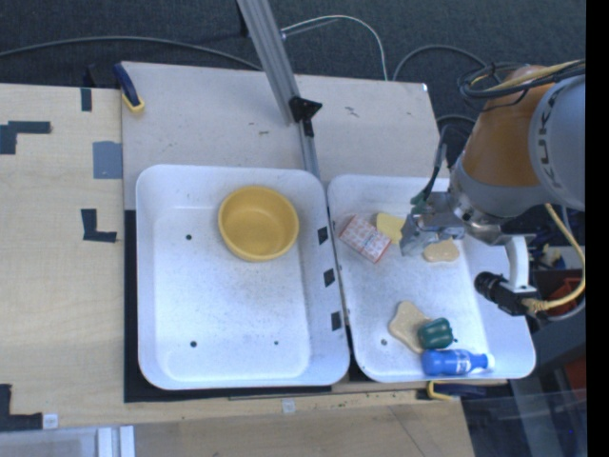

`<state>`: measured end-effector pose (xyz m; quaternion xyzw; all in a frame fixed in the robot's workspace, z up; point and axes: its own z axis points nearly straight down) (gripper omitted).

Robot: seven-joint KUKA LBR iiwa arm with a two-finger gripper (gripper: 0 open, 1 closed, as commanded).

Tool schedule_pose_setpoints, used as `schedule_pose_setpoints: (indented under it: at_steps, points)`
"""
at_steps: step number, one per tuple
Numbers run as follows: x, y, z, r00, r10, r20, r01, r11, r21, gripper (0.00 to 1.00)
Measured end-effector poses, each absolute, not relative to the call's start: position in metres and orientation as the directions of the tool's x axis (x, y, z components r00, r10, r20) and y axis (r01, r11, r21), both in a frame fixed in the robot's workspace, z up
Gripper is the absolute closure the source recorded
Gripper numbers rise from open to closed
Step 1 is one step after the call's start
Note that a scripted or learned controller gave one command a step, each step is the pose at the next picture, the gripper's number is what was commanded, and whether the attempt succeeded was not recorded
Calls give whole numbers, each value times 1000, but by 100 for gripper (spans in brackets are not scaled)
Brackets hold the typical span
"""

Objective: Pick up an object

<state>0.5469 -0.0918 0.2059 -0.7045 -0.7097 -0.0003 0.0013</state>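
**Low over the right bin, among the small pieces**

My fingers [416, 243] hang low in the right bin [495, 350], between a yellow piece [389, 226] on one side and a tan piece [441, 251] on the other. Whether they are spread or pinched I cannot tell; the wrist hides them.

Both pieces look small, flat and light, likely foam or plastic. I judge a flat piece hard to take from above: it may slide on the smooth floor, so I would pinch across its narrow width, at the edges.

A checked packet [364, 238] lies just beside the yellow piece. Near the front rim are a tan slab [406, 324], a green block [437, 332] touching it, and a blue bottle [453, 362], round and likely to roll. The left bin [171, 350] holds a yellow bowl [258, 222].
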Motion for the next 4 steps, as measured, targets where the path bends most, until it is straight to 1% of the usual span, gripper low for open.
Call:
schedule_pose_setpoints:
  at_steps: [1,2,3,4]
  points:
    - [541,-41,203,-7,1000,2,1000,7,-3,100]
    - [554,13,215,-8,1000,2,1000,8,-1,100]
    - [556,64,214,-7,1000,1,1000,7,-2,100]
    - [542,101,221,-6,1000,1,1000,6,-3,100]
